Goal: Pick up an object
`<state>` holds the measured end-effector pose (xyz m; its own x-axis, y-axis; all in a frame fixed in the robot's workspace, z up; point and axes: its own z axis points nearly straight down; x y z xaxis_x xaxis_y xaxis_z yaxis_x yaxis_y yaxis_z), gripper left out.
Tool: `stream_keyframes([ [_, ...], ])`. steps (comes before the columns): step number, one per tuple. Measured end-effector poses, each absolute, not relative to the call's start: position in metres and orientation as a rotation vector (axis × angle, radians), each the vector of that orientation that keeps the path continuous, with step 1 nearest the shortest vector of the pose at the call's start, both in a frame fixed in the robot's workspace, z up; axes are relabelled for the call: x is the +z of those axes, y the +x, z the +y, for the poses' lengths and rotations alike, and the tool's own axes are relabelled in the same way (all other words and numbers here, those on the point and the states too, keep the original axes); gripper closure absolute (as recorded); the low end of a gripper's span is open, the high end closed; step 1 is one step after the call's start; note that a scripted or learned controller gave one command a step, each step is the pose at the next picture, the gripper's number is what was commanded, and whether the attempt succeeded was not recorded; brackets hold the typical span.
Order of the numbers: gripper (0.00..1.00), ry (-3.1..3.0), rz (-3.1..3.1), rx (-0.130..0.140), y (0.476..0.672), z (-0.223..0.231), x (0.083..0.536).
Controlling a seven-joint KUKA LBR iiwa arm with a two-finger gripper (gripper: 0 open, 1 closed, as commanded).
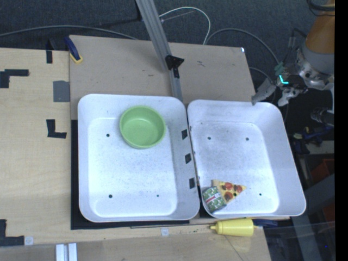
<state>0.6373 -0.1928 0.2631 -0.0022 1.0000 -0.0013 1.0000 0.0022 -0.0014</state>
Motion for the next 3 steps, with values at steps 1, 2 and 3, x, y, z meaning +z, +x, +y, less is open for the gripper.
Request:
stream_keyframes([
  [1,0.0,-2.215,-2.22,0.008,0.636,-0.193,0.198],
  [2,0.0,-2.216,-2.219,0.009,0.637,-0.198,0.135],
  [3,0.0,-2.219,-2.225,0.004,0.637,-0.197,0.087],
])
